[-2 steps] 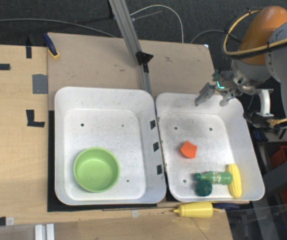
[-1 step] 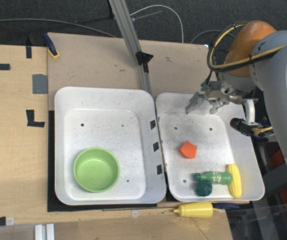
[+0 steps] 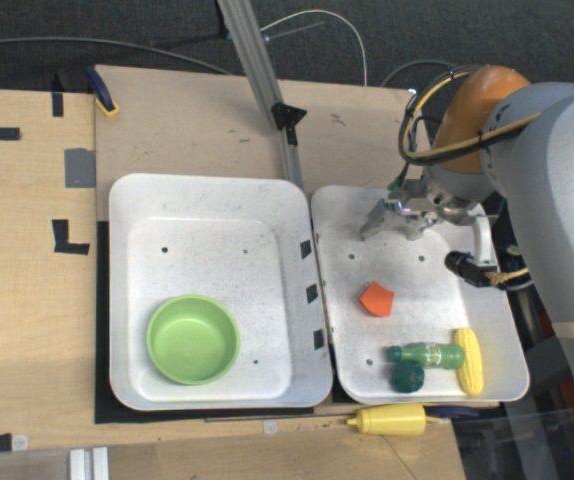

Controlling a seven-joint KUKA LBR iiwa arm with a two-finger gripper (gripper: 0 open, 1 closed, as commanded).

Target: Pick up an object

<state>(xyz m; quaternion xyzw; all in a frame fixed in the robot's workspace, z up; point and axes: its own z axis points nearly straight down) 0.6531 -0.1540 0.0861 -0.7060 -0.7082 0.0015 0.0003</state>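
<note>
Since the arm is hanging over the far end of the right bin with nothing in its grip, the risks are lying in the descent and in the choice of thing to take.

Gripper: the gripper (image 3: 392, 220) is hovering over the upper part of the right bin, its fingers spreading apart and pinching nothing.

Nearest target: the orange block (image 3: 376, 300) is lying alone near the middle of the right bin, apart from the gripper and nearer the camera.

Risk of a miss: the block is looking small and angular, so fingers closing off-centre are likely nudging it aside rather than trapping it.

Risk of a crowd: the green bottle (image 3: 420, 358) is lying on its side touching the yellow corn cob (image 3: 470, 359), so a grab there is probably catching both or rolling one away.

Risk of a knock: the gripper is sitting close to the bin's far rim, and a low sweep is risking a scrape on it.

Right bin (image 3: 422, 259): holding the orange block, the green bottle and the yellow corn cob.

Left bin (image 3: 207, 208): holding a green bowl (image 3: 193, 339), upright in its near corner.

Outside the bins: a yellow bottle (image 3: 392, 420) is lying on the bench just beyond the right bin's near rim.
</note>
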